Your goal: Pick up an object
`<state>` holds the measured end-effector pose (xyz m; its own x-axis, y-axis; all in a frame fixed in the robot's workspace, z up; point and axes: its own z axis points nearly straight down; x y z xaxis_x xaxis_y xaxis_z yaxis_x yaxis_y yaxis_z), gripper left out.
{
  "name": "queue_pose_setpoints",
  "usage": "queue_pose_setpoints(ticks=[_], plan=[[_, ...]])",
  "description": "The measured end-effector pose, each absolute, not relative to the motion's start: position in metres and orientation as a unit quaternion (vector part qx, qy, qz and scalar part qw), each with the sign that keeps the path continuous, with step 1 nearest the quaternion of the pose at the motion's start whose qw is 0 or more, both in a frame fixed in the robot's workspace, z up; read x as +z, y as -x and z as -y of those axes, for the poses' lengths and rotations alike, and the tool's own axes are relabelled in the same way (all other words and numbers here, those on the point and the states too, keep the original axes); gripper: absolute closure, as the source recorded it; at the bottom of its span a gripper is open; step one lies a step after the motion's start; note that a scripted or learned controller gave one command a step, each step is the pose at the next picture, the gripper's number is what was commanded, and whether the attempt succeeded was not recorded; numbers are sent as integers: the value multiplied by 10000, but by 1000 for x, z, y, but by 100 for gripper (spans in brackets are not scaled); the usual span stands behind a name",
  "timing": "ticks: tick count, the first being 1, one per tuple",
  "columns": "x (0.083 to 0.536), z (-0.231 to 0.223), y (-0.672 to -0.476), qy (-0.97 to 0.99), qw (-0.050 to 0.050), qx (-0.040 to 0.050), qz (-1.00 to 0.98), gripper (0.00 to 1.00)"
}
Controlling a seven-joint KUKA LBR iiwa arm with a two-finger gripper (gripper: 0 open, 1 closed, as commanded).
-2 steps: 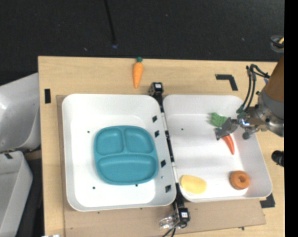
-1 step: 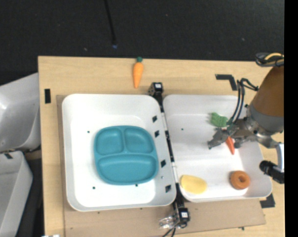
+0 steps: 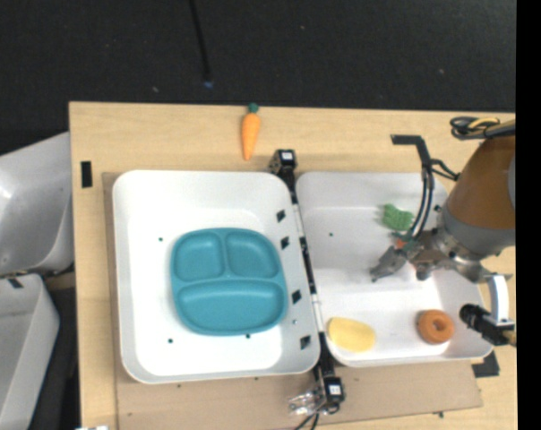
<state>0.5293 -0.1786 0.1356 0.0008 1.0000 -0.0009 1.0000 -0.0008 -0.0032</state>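
Nothing lifted yet: gripper [image 3: 389, 264] low in right bin [image 3: 360, 195], grip unreadable; lemon [image 3: 351, 334], doughnut [image 3: 434, 326] still resting lower right.

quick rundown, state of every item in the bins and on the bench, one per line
teal plate: flat in the left bin, right side up, its compartments bare
carrot: lying on the wooden bench beyond the bins, leafy end pointing away
yellow piece: resting in the right bin at its near left corner
doughnut: lying flat in the right bin, near edge
green item: lying in the right bin, far side
tool: low above the right bin floor, nothing seen in it
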Motion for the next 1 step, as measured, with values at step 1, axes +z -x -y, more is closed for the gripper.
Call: queue_pose_setpoints(ticks=[1], plan=[[149,179,-531,7086,-20,-8,7056,100]])
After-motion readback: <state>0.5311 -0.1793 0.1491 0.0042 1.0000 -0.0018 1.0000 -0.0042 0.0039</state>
